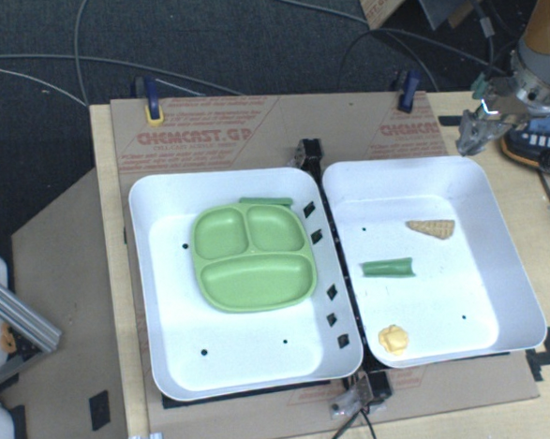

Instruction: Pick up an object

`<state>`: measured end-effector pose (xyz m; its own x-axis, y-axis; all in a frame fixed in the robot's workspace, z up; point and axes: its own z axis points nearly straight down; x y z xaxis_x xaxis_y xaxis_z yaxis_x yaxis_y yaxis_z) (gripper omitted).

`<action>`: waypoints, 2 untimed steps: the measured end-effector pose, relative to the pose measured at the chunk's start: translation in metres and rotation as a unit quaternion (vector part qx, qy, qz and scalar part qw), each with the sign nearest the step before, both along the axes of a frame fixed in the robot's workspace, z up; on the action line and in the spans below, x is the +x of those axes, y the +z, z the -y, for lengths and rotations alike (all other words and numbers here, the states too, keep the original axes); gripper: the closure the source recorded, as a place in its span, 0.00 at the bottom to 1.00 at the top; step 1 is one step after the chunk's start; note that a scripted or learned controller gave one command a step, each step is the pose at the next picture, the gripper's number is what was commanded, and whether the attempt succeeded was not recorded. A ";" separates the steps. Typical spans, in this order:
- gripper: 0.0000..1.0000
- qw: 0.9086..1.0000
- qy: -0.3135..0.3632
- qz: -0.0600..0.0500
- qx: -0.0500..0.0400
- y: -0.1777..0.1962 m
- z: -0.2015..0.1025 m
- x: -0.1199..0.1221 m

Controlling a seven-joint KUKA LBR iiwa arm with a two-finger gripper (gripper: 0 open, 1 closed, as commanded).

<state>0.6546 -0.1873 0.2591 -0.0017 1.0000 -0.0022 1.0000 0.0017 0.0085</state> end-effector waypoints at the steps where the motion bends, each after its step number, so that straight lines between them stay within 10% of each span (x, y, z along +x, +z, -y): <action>1: 1.00 1.000 0.002 -0.005 0.002 0.004 -0.047 -0.005; 2: 1.00 1.000 0.001 -0.006 0.002 -0.008 -0.092 -0.010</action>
